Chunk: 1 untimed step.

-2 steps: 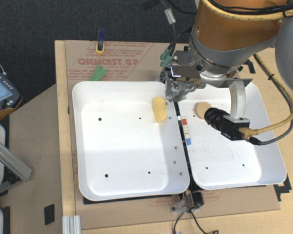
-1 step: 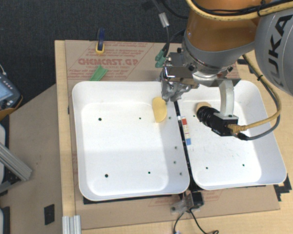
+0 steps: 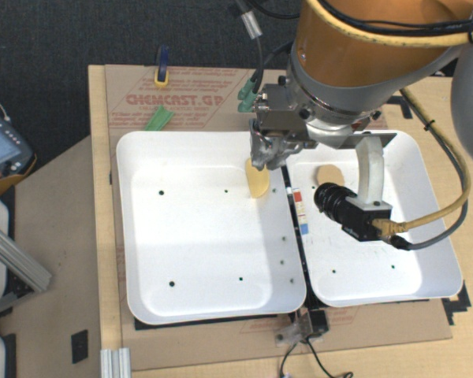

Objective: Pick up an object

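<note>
My gripper (image 3: 259,165) hangs over the right edge of the left white bin (image 3: 189,282), close to the divide between the two bins. A pale yellow, rounded object (image 3: 258,184) sticks out below the fingertips, its top pinched between them. It looks lifted just off the bin floor. A tan, rounded object (image 3: 329,175) lies in the right bin (image 3: 394,278), partly behind a black cylinder mounted on the arm.
The arm's orange and grey body fills the upper right and hides the far part of the right bin. A black cylinder (image 3: 343,209) with a yellow cable juts over the right bin. A green clip (image 3: 159,118) and a blue-yellow clamp (image 3: 162,68) sit on the cardboard behind the left bin.
</note>
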### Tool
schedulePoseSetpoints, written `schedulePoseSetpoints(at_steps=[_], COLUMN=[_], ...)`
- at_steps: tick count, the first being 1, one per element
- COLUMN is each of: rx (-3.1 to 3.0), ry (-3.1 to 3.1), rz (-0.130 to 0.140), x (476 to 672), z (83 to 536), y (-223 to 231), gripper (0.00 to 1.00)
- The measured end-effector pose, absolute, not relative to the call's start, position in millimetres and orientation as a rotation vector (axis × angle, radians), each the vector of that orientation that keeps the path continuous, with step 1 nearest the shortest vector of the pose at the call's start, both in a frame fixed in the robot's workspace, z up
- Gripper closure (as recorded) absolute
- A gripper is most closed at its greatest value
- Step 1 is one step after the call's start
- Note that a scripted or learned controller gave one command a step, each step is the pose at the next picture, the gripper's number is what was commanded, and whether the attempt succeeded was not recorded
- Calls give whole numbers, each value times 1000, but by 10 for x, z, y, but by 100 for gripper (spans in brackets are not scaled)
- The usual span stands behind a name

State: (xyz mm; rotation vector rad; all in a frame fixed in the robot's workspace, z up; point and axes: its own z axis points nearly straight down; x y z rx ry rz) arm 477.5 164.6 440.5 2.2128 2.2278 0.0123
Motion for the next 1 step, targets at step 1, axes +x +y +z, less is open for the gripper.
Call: schedulePoseSetpoints(at_steps=[1], rx=[2226], ry=[2220], rz=[-5], x=[4791], z=[4245], y=[1386], gripper=[100])
